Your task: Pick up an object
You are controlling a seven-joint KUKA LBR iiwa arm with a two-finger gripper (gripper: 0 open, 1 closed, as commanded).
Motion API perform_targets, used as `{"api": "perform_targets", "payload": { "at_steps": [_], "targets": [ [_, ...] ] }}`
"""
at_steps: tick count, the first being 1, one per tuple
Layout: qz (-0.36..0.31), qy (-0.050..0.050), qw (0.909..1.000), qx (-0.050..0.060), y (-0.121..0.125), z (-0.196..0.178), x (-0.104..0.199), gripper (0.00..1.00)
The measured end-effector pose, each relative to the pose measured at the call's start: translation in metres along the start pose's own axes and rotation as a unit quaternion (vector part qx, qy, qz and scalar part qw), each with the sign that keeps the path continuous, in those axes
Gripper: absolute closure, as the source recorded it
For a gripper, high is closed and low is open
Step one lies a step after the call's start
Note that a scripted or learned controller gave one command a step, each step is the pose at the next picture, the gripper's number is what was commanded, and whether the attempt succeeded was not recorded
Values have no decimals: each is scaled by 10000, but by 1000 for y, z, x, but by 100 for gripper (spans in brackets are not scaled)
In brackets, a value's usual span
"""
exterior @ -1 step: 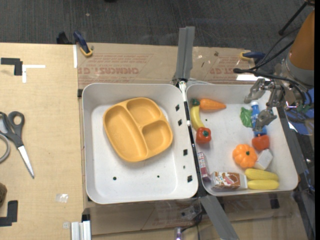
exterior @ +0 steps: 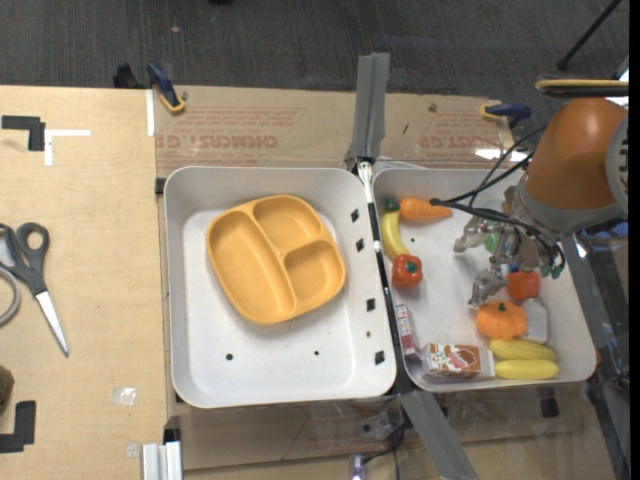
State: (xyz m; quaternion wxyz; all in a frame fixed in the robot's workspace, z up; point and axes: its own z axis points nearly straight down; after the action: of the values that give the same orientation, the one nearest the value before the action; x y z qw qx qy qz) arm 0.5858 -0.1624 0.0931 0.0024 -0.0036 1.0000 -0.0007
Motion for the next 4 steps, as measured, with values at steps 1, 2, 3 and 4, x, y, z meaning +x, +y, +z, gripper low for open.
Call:
{"api": "perform_targets", "payload": {
  "at_steps": [1,2,3,4],
  "targets": [
    [-17,-19,10000,6,2,-10,-2,100],
    [-18,-19,10000,4,2,-10,-2,0],
    [-29,-48,10000,15,3,-21,-4,100],
    [-32,-48,10000,13,3,-21,-4,0]
  ]
}}
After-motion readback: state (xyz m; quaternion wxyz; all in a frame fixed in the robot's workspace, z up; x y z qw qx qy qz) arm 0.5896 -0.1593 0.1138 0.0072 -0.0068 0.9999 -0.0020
